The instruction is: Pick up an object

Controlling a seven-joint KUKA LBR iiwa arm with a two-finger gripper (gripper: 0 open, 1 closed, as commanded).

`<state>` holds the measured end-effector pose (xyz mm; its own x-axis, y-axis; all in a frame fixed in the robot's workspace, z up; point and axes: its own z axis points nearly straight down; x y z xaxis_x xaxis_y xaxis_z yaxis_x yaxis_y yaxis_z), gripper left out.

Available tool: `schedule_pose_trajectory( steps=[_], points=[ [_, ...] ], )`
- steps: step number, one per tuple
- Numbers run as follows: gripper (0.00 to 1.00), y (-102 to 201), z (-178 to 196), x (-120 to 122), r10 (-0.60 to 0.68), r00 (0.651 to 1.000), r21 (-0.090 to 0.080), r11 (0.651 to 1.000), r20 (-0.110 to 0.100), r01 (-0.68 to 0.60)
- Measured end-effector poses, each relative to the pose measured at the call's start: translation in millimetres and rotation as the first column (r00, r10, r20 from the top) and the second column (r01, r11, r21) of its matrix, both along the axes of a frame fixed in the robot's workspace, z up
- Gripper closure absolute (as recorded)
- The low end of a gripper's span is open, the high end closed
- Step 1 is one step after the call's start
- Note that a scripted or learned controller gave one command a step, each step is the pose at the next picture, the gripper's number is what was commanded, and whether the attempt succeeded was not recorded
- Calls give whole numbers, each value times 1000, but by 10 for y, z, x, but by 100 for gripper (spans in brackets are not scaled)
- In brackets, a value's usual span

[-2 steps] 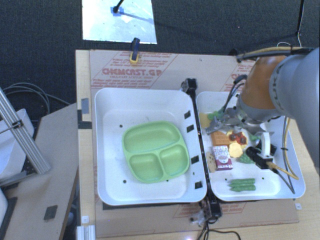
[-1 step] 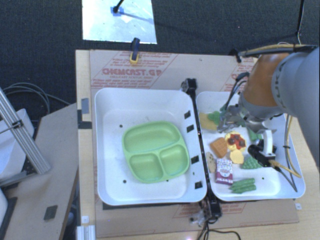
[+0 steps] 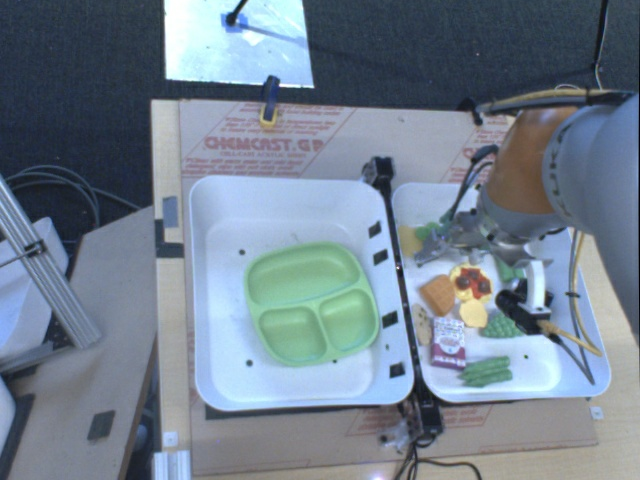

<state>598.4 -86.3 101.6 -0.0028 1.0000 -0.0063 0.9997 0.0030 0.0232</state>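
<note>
Green divided tray (image 3: 312,303) alone; two white bins (image 3: 215,268) side by side.

The arm (image 3: 575,158) is cut off by the right edge, and the far part of the right bin (image 3: 575,368) is hidden beneath it. The gripper (image 3: 455,240) is seen as a dark grey mass; the state of its parts cannot be told. Small toy foods under the wrist are partly covered and cannot be identified.
</note>
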Motion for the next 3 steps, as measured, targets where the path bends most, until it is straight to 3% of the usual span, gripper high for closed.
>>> schedule_pose_trajectory(
  steps=[1,2,3],
  points=[
    [0,-1040,834,166,-9,1000,-3,1000,-11,9],
    [0,-1211,-168,175,-4,1000,6,1000,-28,4],
    [100,-1205,10,214,1,1000,4,1000,-17,-1]
  ],
)
